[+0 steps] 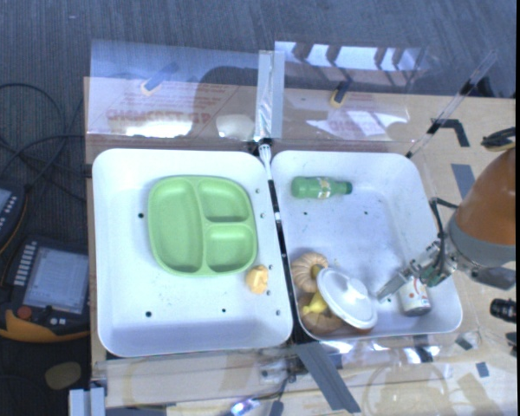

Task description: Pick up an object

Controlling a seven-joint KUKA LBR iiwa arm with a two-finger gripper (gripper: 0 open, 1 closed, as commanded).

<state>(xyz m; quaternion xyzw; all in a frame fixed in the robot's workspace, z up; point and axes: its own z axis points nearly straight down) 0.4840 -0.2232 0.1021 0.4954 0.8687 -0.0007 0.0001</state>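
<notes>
I've got the gripper (413,282) low in the right bin (373,224), right at a small white can (414,297); can't tell its grip. Next, I'd confirm hold before lifting.

2 white bins (113,319) sit side by side. a light green divided plate (202,225) and a small yellow piece (257,279) lie in one; a green bottle (321,187), a white lid (347,296), a tan ring (308,269) and what may be a white can (413,296) lie in the other. the arm (492,211) is orange and grey.
</notes>
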